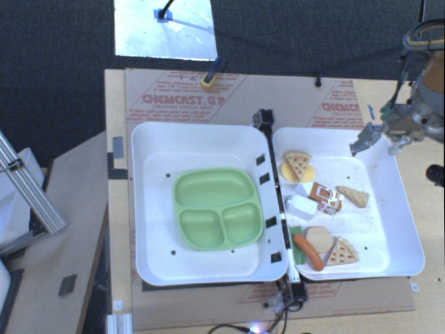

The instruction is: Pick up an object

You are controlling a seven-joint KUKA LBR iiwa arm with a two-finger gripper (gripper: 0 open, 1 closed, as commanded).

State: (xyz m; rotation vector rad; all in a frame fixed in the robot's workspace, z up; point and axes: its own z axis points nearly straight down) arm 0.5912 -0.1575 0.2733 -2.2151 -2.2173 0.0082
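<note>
Desk [174,96] carries two white bins side by side. Left bin [149,158] holds a green three-compartment tray [217,209], lying flat near the bin's middle.

Right bin [396,207] holds the loose objects, all in its left and lower part:
- pizza slice [297,164] near the upper left, lying on a yellow disc [307,174];
- white block [302,205] just below that, close to the divider between the bins;
- small red-and-white packet [325,197], touching or just beside the white block on its right;
- tan wedge [354,196] to the right of the packet, apart from it;
- orange-red sausage [308,251] at the lower left, tilted;
- round tan slice [320,239] just beside the sausage;
- second pizza slice [341,253] at the lower edge, touching the round slice.

Arm enters from the right. Gripper [364,142] hangs over the upper right part of the right bin, well apart from every object. Nothing is between its fingers; whether they are wide or narrow cannot be told from this view.
</note>
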